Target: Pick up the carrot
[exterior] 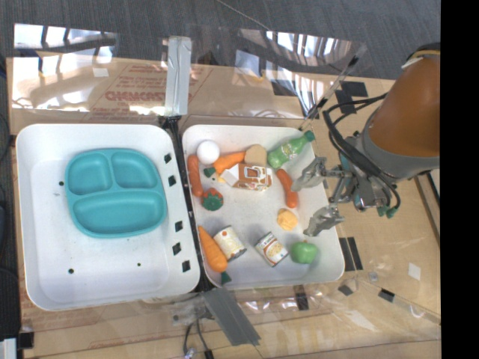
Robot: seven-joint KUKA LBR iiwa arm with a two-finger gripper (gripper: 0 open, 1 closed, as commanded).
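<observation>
Arm [408,118] hangs over the right bin's [329,256] right rim; jaws [318,198] spread, gripping nothing. Approach step, I'd say. Several carrots in there; the nearest carrot [287,188] lies just left of the jaws. Next: shift left, descend, clamp.

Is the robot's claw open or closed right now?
Open. The claw hangs over the right bin's right side with its two fingers spread wide apart and nothing between them.
</observation>
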